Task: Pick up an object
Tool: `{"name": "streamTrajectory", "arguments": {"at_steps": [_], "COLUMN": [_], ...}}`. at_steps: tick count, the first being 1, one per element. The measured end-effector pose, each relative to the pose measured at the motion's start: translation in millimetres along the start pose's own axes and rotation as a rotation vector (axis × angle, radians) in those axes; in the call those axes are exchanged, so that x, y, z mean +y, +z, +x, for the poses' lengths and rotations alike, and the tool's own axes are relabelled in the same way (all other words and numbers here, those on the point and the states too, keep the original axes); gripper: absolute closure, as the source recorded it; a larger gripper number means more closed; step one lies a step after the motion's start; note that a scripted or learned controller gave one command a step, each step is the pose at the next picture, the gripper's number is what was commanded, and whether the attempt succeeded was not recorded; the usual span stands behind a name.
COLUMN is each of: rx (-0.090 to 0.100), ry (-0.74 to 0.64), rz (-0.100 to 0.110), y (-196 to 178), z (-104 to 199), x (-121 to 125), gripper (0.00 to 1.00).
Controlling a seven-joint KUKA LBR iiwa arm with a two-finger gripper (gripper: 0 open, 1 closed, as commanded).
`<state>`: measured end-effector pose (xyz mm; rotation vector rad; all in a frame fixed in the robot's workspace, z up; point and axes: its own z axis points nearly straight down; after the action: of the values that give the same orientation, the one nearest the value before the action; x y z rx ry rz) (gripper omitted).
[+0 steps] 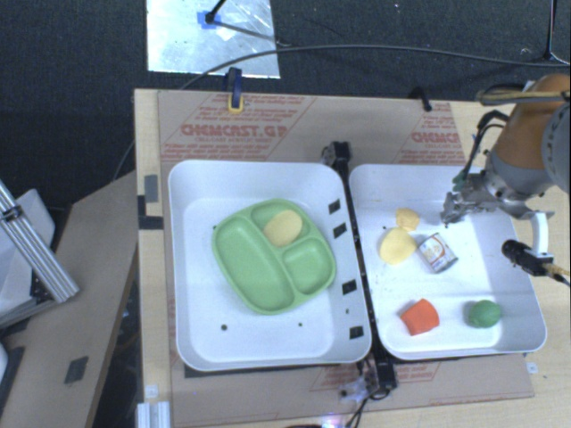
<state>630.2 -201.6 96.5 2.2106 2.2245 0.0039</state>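
In the right bin (500,341) lie two yellow pieces (397,245), (408,218), a small tin can on its side (437,252), an orange-red block (419,316) and a green ball (484,313). My gripper (451,210) hangs over the upper right part of that bin, just above and right of the can and right of the small yellow piece. Nothing shows between its fingertips. The left bin (205,328) holds a green divided plate (250,275) with a yellow piece (284,228) in its top compartment.
A black divider with clips (350,248) runs between the bins. The arm's grey body and orange band (535,132) fill the upper right. A black part of the arm (526,257) juts over the right bin's right rim. An aluminium frame (36,257) stands at the left.
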Motion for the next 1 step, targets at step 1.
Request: {"name": "streamTrajectory", "arguments": {"at_steps": [1], "rx": [0.000], "ry": [0.002], "rz": [-0.001], "y": [-64.6], "z": [-3.7], "x": [2.5], "gripper": [1.00]}}
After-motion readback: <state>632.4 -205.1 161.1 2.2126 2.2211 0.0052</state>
